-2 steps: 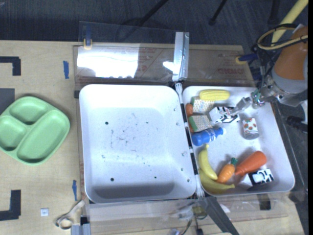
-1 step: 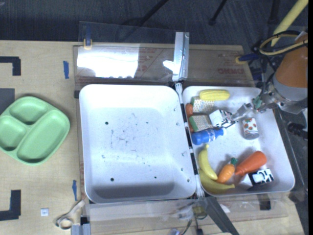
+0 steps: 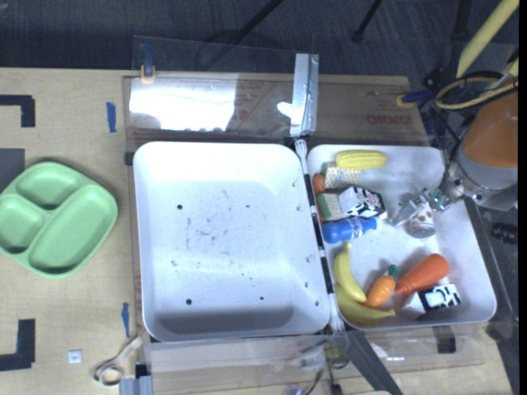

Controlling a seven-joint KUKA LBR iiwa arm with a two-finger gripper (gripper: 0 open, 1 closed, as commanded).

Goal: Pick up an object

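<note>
Gripper point(image 3: 416, 208) low inside right bin point(image 3: 482, 257), reaching from the right edge; finger state impossible to tell at this slant, nothing seen held. Candidates crowded just beyond: small round white piece point(image 3: 421, 223) directly beneath; carrots point(image 3: 409, 280), banana point(image 3: 352, 290), corn cob point(image 3: 360, 160), blue bottle point(image 3: 349, 227) massed toward the divider, probably tumbled loose; left bin point(image 3: 222, 237) alongside.

Pale wood bench point(image 3: 66, 303); dark carpet floor point(image 3: 123, 6) beyond.
</note>
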